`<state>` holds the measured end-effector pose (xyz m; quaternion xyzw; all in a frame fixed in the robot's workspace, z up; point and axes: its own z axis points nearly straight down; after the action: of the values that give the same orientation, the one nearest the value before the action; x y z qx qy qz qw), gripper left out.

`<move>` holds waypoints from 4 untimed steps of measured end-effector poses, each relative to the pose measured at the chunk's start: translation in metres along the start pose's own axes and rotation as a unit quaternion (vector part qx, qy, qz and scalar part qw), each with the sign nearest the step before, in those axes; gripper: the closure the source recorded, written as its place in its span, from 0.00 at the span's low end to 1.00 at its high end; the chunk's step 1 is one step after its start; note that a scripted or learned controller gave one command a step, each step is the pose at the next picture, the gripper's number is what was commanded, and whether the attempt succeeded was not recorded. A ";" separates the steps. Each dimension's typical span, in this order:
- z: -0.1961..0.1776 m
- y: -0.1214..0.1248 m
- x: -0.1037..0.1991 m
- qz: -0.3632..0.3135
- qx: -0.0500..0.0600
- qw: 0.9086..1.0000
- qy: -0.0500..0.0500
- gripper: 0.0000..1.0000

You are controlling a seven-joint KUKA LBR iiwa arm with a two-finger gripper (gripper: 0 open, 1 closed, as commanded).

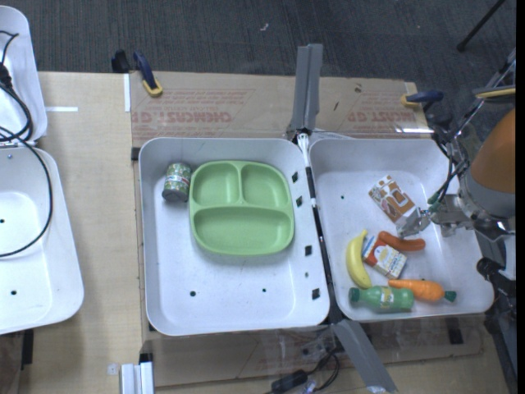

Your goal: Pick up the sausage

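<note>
1. Camera view looks down on a counter (90,335) bearing two shallow white bins side by side, the left bin (164,298) and the right bin (344,171).
2. Left bin: a green divided plate (242,208) lies near its middle, and a small can (175,181) stands just beside the plate's upper left corner.
3. Right bin: the sausage (402,242), reddish and lying nearly level, sits toward the right half of the bin, just above a small orange-and-white carton (384,257) and below a tilted brown-and-white box (392,199).
4. A banana (356,260) curves along the carton's left side. A green bottle (381,299) lies on its side near the bin's lower edge, and a carrot (422,289) lies just beside it, to its upper right.
5. The tool (423,218) reaches in from the right and sits low over the right bin, just above the sausage's right end and close to the box's lower corner. Its fingertips are too small and blurred to read, so I cannot tell how wide they stand or whether they touch the sausage.
6. The arm (496,167) shows its orange band at the right edge.
</note>
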<state>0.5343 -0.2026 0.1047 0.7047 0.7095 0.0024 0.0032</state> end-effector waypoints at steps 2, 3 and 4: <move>0.007 -0.010 0.040 0.025 0.007 1.000 0.001 1.00; 0.007 -0.010 0.040 0.025 0.007 1.000 0.001 0.00; 0.014 -0.033 0.072 0.011 0.006 1.000 0.001 0.00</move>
<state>0.5008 -0.1306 0.0900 0.7125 0.7017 -0.0013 -0.0015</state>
